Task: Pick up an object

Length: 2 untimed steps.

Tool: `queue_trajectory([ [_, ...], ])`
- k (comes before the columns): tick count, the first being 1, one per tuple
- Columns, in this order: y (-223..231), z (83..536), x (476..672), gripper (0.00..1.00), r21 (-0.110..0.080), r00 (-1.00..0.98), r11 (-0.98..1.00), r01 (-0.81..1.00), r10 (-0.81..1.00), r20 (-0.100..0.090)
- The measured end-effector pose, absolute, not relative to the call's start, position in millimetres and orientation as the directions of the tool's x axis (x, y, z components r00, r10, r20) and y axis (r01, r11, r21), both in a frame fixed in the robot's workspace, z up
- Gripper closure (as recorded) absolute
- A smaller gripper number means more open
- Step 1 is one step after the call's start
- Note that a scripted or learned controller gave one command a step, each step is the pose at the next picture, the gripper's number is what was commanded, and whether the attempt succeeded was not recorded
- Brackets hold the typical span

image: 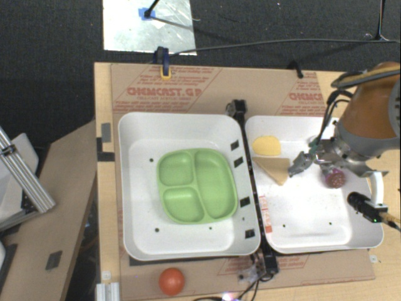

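So going across: the left bin (135,187) has a green divided plate (197,185) sitting in the middle of it, and there's an orange ball (171,281) on the bench just below that bin's front edge. Right of the green plate, over the divider, the right bin (313,224) holds a yellow round thing (267,145) near its back left corner, with a tan wedge (276,167) touching it just in front. The gripper (305,160) is low over the right bin, right beside the wedge's right edge. Can't tell how open the claw is, or whether it's got anything. A dark red ball (335,179) sits right of the gripper, under the arm.
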<state>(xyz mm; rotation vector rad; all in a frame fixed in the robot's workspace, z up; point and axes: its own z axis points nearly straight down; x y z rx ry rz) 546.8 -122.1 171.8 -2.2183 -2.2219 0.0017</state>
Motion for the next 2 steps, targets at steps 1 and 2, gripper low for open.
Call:
queue_trajectory([
  [1,-120,122,557.6,0.0,0.0,-0.002,0.002,1.0,1.0,0.0],
  [2,-120,134,558.0,1.0,0.003,-0.001,0.001,1.0,1.0,0.0],
])
